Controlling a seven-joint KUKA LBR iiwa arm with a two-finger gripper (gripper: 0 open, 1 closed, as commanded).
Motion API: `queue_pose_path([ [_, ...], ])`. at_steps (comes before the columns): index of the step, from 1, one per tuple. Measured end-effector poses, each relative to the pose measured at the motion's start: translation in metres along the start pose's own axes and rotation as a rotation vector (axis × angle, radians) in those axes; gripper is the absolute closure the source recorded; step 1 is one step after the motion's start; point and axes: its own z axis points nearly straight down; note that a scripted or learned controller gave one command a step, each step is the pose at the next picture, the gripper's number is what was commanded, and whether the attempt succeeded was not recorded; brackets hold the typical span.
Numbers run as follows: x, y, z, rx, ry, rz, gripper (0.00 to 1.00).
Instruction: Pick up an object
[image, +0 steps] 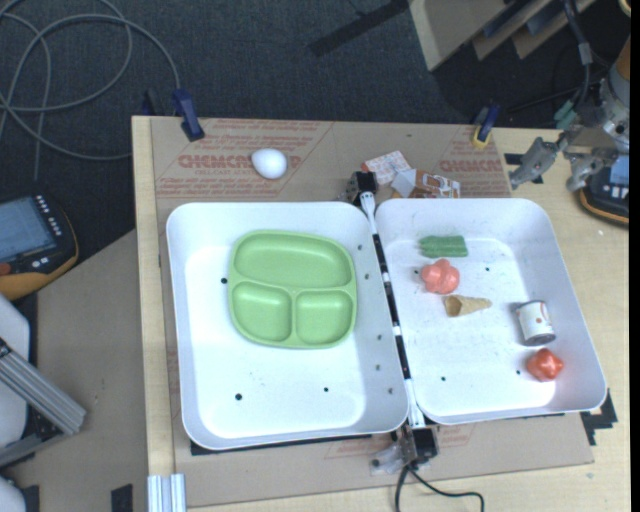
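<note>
The robot's two-finger gripper (533, 163) is hovering outside the right-hand shallow white bin (570, 290), just beyond its far right corner; whether it is open or closed I cannot tell. Inside that bin a flat green rectangular block (443, 246) is lying near the far wall, a pink-red rounded toy (439, 276) just nearer than it, then a tan cone-shaped piece (466, 305). A small silver metal can (535, 321) and an orange-red ball (544, 365) are sitting toward the bin's right side.
</note>
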Motion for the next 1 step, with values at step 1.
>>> queue_pose_path([
  [1, -0.0156, -0.0125, 0.1732, 0.004, 0.003, -0.001, 0.0],
])
